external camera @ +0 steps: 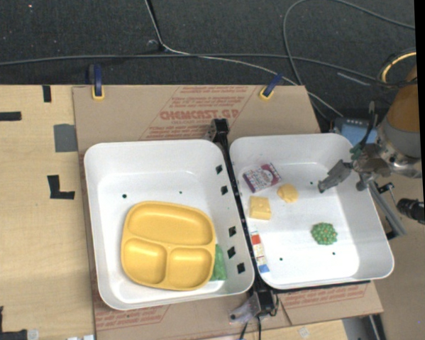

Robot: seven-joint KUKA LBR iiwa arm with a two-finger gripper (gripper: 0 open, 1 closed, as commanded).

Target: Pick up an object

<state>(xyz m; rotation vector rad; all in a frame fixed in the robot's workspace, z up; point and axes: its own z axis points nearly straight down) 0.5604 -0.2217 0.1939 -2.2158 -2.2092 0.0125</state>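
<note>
The gripper [346,176] is hanging with fingers apart and nothing between them at the right bin's [373,260] three o'clock rim — the green ball [324,233] is sitting toward five o'clock — so descending here risks clipping the wall.

The wooden counter [31,232] has a flat sheet of brown cardboard [188,114] lying on it. Two white bins sit side by side on the cardboard, the left bin [102,168] touching the right bin [370,264].
</note>
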